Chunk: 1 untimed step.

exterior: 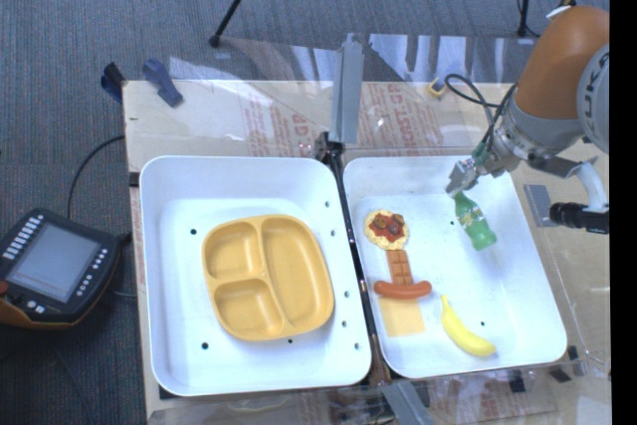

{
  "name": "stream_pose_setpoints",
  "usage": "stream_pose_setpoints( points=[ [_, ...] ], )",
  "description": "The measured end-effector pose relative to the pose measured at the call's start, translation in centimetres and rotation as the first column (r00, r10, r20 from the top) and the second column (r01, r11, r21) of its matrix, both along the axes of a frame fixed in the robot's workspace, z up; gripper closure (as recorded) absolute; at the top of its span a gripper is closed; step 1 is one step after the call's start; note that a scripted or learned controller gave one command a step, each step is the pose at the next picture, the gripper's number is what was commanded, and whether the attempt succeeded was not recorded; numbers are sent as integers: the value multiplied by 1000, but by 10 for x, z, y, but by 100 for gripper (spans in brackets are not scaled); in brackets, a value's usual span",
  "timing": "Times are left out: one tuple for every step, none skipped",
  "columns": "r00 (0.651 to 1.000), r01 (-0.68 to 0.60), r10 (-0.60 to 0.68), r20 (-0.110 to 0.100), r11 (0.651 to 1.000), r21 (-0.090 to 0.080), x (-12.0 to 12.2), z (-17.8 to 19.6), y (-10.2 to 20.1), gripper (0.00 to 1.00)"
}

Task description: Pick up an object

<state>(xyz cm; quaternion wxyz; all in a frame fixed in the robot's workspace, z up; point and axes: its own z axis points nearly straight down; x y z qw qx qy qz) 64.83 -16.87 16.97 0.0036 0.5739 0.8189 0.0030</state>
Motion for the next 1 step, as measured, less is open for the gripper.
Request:
stream_pose_setpoints(
  points=[
    [1000, 10, -10, -1, 1000, 1, -1, 74, 69, 100]
  ],
)
